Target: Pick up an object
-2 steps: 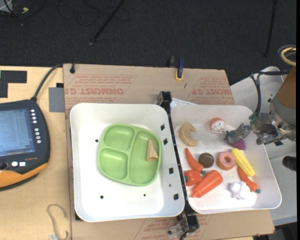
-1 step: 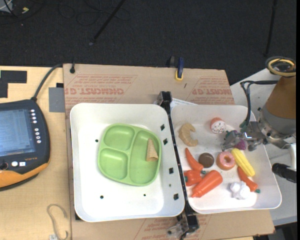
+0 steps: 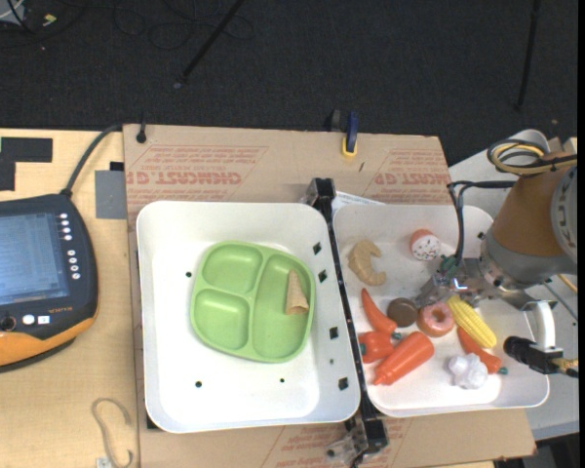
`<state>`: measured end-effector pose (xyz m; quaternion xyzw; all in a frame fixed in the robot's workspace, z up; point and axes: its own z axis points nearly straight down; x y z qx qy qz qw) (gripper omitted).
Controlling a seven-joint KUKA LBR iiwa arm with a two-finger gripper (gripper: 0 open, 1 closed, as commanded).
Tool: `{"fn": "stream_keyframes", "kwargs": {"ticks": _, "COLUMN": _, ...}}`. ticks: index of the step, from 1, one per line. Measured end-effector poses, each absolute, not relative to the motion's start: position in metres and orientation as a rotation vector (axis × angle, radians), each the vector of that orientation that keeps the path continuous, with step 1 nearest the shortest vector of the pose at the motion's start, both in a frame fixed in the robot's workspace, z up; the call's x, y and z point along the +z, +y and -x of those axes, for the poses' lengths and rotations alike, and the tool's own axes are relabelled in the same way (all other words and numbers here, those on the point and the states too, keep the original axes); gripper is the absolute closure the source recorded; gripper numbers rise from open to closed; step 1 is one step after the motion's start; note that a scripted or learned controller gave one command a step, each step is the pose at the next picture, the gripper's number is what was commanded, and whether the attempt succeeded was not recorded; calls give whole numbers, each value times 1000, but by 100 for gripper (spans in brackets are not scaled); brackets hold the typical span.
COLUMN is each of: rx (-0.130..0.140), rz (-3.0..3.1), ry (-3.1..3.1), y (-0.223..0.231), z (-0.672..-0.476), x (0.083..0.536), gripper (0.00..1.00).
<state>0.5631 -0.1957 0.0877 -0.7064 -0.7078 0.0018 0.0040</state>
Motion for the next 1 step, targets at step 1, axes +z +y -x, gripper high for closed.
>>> {"fn": "stream_keyframes", "kwargs": {"ticks": 1, "rx": 2, "rz": 2221, "ry": -2217, "y": -196, "z": -563, "x": 88, "gripper": 0}}
